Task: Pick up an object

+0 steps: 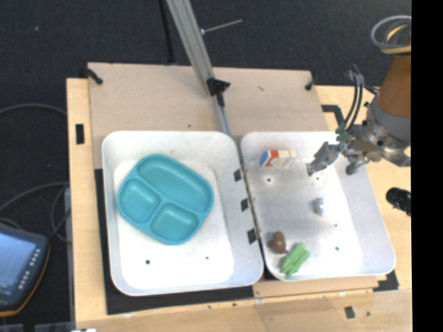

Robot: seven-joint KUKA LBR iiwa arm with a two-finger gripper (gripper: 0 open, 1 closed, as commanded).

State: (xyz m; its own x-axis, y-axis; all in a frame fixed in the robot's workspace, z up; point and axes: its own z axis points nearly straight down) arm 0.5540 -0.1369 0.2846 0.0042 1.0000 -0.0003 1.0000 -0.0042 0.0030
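The right bin (pixel 360 247) holds several small objects. A white block with red and blue ends (pixel 277 158) lies near its far edge. A small grey piece (pixel 318 205) sits near the middle. A brown rounded object (pixel 277 241) and a green object (pixel 295 259) lie close together at the near edge. My gripper (pixel 338 159) hangs over the bin's far right part, open, one finger (pixel 321 160) reaching left and the other (pixel 354 164) to its right. Nothing is between them.
The left bin (pixel 124 268) holds a teal divided plate (pixel 165 198). A metal pole (pixel 197 54) slants up from between the two bins toward the top of the view. A tablet (pixel 17 265) lies off the bench at the lower left.
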